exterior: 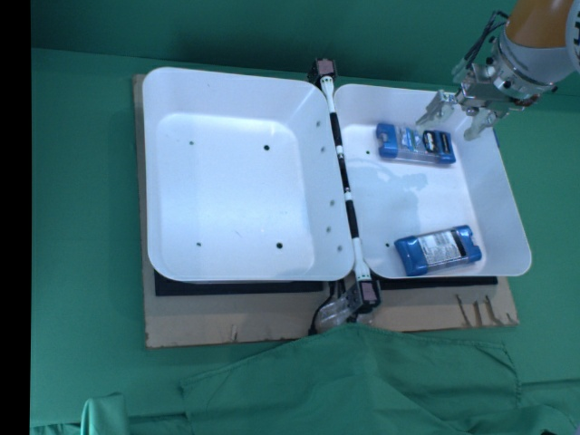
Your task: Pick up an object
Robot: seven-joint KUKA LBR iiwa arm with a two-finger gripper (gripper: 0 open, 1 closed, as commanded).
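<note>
Two blue packaged objects lie in the right bin. One blue pack rests flat near the bin's far side, and a second blue pack lies near its front rim. My gripper hangs above the bin's far right corner, just right of and above the far pack. Its two fingers are spread apart with nothing between them.
The left bin stands beside the right one, with a black-and-white rod running along the seam between them. Both bins rest on a cardboard sheet. Crumpled green cloth lies at the front.
</note>
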